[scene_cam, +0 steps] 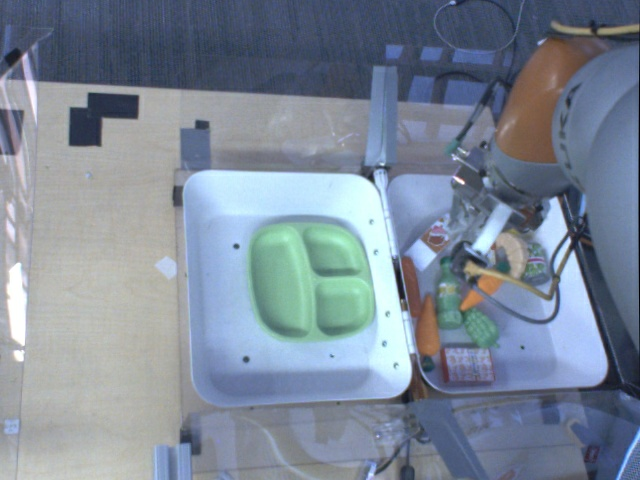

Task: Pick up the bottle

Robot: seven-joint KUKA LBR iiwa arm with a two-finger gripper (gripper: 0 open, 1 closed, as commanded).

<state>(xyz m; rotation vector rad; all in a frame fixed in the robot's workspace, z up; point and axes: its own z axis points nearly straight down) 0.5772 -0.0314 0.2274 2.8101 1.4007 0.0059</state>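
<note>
My jaws hang low over the full bin, right above its pile of small things. The bottle is green. It lies in that bin, just beside the carrot and very near my jaws. I cannot tell if my jaws are apart or together. I do not see the bottle between them, so I think nothing is lifted yet.
</note>
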